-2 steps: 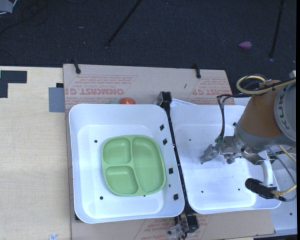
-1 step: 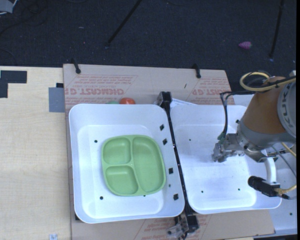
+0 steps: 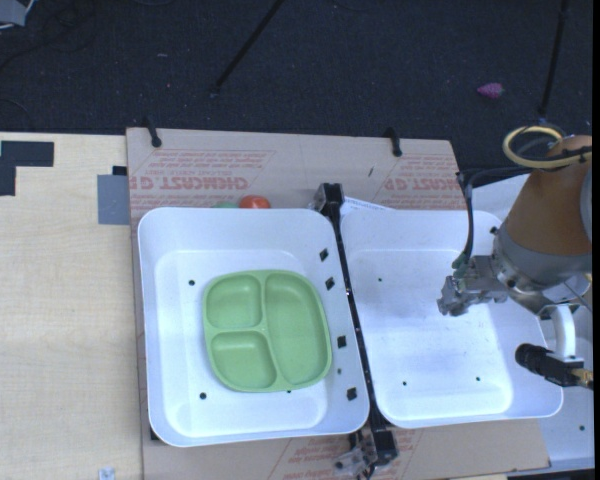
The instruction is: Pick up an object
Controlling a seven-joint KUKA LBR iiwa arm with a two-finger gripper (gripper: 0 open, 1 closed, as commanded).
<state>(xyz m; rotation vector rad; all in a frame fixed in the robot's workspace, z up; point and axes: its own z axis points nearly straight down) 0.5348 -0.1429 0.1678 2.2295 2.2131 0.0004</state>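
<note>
**Mara:** Where was the gripper [image 3: 458, 298] at that moment?

**Jon:** Low over the right bin [image 3: 430, 408], near its right wall, at the end of the grey arm [image 3: 540, 233] with the orange band. Whether it was spread or pressed together, I couldn't tell; the tip was a small dark cluster of metal and nothing showed between its parts.

**Mara:** And the thing to pick?

**Jon:** The one clear candidate was the green plate [image 3: 267, 330], lying flat in the middle of the left bin [image 3: 170, 408]. From the gripper it lay to the camera's left, across the black divider [image 3: 345, 308] where the two bins meet, and a touch nearer the camera. So I'd judge the move had to carry the tool over that divider before any descent.

**Mara:** Its shape?

**Jon:** A rounded rectangle with three compartments, two small ones stacked on the side away from the gripper, one long one on the near side. The long axis ran roughly along the divider. It looked like smooth moulded plastic with raised ridges and a thin rim, so a pinch on the rim seemed likelier than any grasp across the body.

**Mara:** Anything else about?

**Jon:** A small red object [image 3: 254, 203] sat just beyond the left bin's far wall, on the cardboard [image 3: 280, 173].
</note>
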